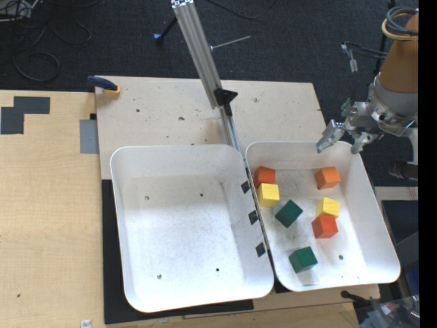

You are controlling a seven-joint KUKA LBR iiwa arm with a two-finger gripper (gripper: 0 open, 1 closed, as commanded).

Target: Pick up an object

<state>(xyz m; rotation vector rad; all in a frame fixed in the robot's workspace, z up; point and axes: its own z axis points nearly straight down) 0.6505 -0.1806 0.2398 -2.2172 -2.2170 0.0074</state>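
Observation:
Several small blocks lie in the right bin [379, 251]: an orange block [265, 175] with a yellow block [269, 194] against it at the left, an orange block [328, 178] at the upper right, a yellow block [330, 206] and a red-orange block [325, 225] below it, a dark green block [288, 213] in the middle and a green block [302, 258] near the front. My gripper [342, 139] hangs above the bin's far right corner, open, its fingers spread with nothing between them. It is up and to the right of the nearest orange block.
The left bin [136, 176] lies beside the right one, with black clips along the shared rim. A slanted aluminium post [201, 53] rises behind the bins. A blue and yellow clamp [104, 85] sits at the bench's far left corner. Cables lie on the dark floor.

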